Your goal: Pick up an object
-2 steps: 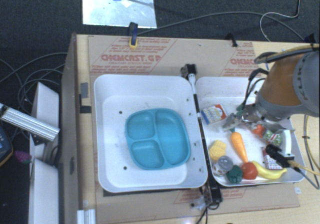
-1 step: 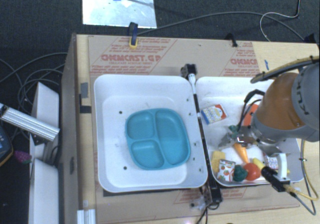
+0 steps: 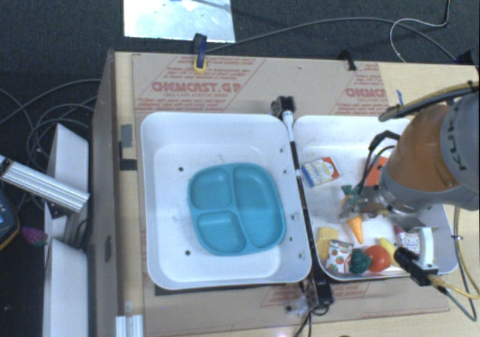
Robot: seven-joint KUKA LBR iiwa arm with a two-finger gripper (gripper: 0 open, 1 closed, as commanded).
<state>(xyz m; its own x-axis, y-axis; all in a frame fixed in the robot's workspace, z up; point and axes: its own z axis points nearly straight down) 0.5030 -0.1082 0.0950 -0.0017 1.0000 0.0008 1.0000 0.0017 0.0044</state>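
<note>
The right bin [image 3: 330, 140] holds several toy foods. A small white carton [image 3: 321, 171] lies near its left wall. An orange carrot [image 3: 356, 229] points down near the middle. Along the front edge lie a yellow piece [image 3: 326, 238], a strawberry-print packet [image 3: 339, 255], a green piece [image 3: 361, 261] and a red tomato [image 3: 379, 257]. My gripper [image 3: 352, 205] hangs low over the bin, right above the carrot's top end and next to a small green item [image 3: 349, 191]. The arm's grey and orange wrist [image 3: 424, 159] covers the bin's right part.
The left bin [image 3: 172, 140] holds a blue divided plate [image 3: 236, 208]. A black divider bar [image 3: 296, 178] runs between the bins. A white and red box [image 3: 412, 242] lies at the right bin's front right. Cables trail around the bench.
</note>
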